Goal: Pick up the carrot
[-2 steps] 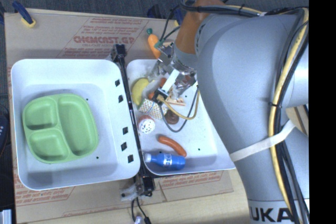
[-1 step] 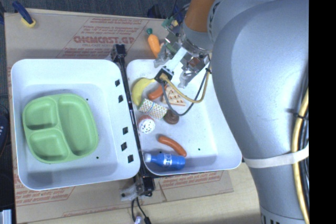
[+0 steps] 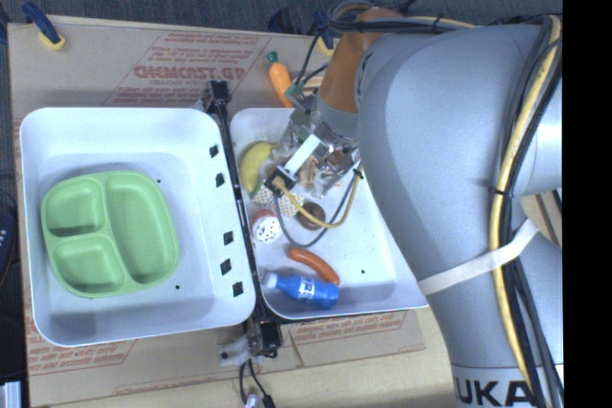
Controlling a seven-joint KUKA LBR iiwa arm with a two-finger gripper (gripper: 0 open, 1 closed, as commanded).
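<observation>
1. Camera view: the carrot (image 3: pixel 278 81) is not in either bin. It lies on the printed cardboard (image 3: pixel 182 62) just past the far rim of the right bin (image 3: pixel 382 287), close to that bin's far left corner.
2. Its long axis runs roughly up and down the view with a slight slant. The green top points away from the bins and the orange tip points toward the rim.
3. The gripper (image 3: pixel 323 165) hangs low over the far half of the right bin, beside the banana (image 3: pixel 252 162). I cannot tell from here whether it is open or closed, and I see nothing held in it.
4. The relation that matters is that the carrot lies up and to the left of the gripper in this view, on the other side of the bin wall. I judge the arm must lift clear of the rim, reach beyond it, and close across the carrot's narrow width.
5. An orange-red sausage-shaped piece (image 3: pixel 314 265) sits in the near part of the same bin, by a blue bottle (image 3: pixel 304 289) and a dotted white ball (image 3: pixel 266 227). I count it as a possible wrong target.
6. The left bin (image 3: pixel 115 134) holds a green divided plate (image 3: pixel 110 229), well apart from the carrot.
</observation>
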